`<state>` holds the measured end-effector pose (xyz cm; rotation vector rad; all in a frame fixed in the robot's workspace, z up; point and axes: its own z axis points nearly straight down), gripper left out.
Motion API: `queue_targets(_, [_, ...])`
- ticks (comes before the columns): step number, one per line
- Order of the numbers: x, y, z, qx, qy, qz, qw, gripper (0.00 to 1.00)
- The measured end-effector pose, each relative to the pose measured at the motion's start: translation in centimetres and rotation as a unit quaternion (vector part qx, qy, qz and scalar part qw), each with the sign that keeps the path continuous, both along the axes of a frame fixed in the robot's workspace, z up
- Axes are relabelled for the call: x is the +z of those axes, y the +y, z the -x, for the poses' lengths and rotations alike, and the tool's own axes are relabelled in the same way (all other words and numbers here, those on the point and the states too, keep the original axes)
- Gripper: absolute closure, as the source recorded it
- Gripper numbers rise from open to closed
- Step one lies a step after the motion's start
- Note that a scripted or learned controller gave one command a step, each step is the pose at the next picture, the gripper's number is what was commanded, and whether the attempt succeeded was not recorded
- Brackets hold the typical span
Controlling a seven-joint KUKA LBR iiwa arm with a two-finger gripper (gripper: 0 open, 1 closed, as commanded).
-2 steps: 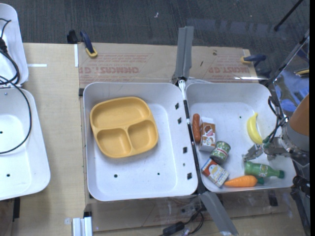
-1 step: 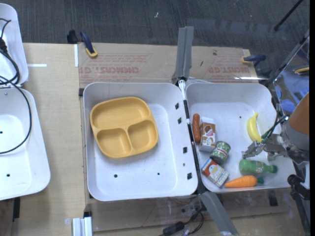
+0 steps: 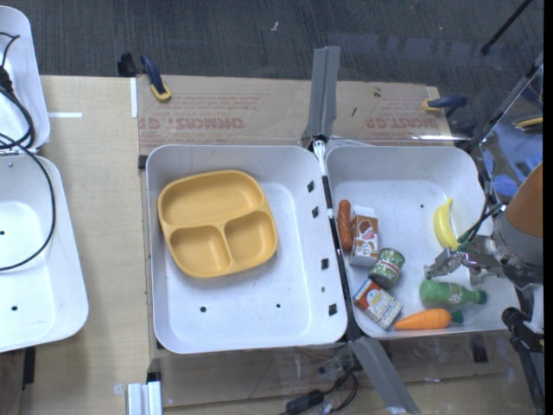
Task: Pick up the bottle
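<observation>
The carrot (image 3: 423, 320) lies at the near wall of the right bin (image 3: 406, 169), and just behind it the green bottle (image 3: 449, 294) rests on its side, not yet lifted. The gripper (image 3: 451, 263) hangs right above the bottle, fingers spread and holding nothing; closing and lifting are left

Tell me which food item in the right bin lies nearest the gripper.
The green bottle, lying just below the gripper; the banana and carrot lie farther off.

Red lettering runs along the cardboard sheet (image 3: 259, 111) behind the bins, well beyond the gripper (image 3: 451, 264), printed upside down and mirrored; it cannot be read with certainty. Package labels are too small.
</observation>
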<state>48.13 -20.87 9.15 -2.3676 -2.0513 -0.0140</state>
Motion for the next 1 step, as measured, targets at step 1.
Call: queue_targets(1, [0.81, -0.28, 0.06, -0.002, 0.0, 0.0029, 1.0, 1.0])
